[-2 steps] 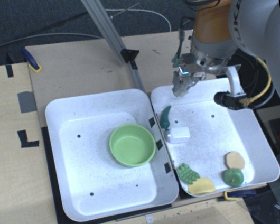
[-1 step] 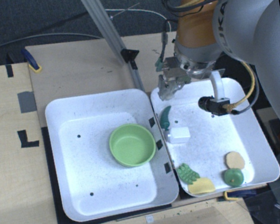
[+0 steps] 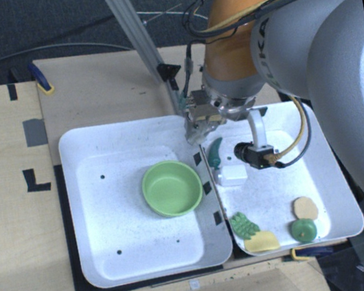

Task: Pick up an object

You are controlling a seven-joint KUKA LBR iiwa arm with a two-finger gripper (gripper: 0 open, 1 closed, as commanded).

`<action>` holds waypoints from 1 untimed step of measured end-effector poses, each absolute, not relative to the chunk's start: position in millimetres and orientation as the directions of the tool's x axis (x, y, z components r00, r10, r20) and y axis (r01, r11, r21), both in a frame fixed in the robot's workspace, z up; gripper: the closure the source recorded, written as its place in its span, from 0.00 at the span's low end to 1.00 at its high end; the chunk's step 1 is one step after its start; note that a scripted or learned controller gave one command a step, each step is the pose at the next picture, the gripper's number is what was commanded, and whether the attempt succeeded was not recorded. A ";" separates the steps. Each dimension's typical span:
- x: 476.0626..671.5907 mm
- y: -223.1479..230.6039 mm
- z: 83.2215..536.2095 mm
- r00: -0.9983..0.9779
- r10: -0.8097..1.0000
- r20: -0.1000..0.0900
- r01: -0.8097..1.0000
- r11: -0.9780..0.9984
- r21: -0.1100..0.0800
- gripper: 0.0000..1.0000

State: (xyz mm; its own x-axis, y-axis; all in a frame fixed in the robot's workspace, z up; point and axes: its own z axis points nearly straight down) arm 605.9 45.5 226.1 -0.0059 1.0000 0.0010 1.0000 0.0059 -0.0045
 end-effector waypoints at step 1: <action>585.7 101.3 218.9 -0.007 1.000 0.001 1.000 0.007 -0.004 1.00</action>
